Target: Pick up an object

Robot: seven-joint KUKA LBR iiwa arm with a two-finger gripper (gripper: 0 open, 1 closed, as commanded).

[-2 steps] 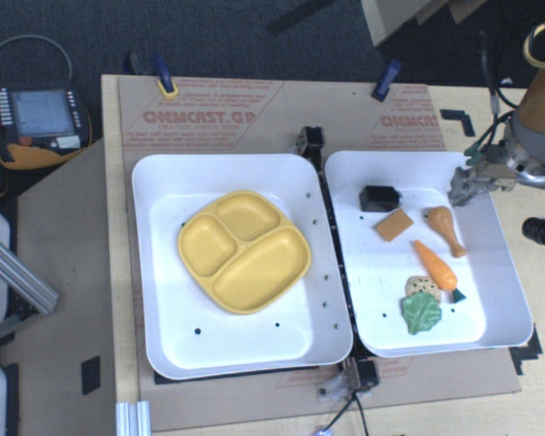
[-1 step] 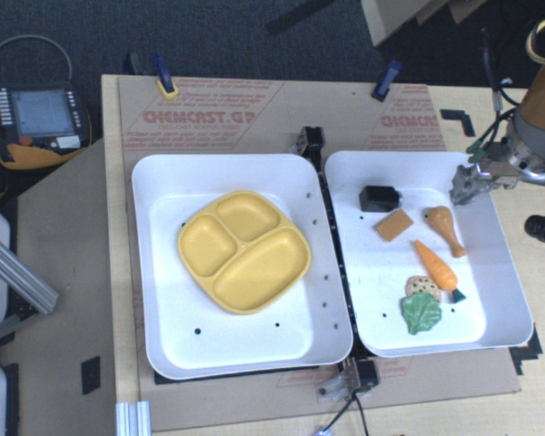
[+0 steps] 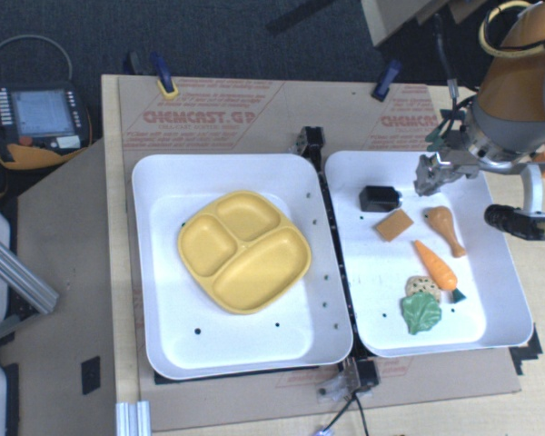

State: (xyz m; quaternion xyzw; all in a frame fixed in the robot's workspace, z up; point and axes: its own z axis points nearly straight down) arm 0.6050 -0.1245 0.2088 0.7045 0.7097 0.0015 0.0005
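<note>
**Toy foods wait in the right bin, gripper above its far edge**

Toy foods lie in the right bin [image 3: 500,321]: a black block [image 3: 380,197], a brown toast-like square [image 3: 394,225], a tan drumstick [image 3: 444,229], an orange carrot [image 3: 435,265], a speckled cookie [image 3: 421,286] and a green leafy piece [image 3: 421,313]. The left bin [image 3: 154,271] carries a yellow divided plate [image 3: 245,250].

In the camera view the gripper [image 3: 430,182] hangs over the far part of the right bin, just beside the black block and the drumstick, with nothing between its fingers. Whether the fingers are spread or closed, I cannot tell; they look small and dark against the wrist.

For a good pick, I judge the black block or the toast piece is the best choice, because both are near the gripper and stand apart from other pieces. The cookie and the green piece touch each other, so a grasp there may push one away. The arm should come down straight over the middle of the chosen piece, and it should keep away from the bin wall.
</note>
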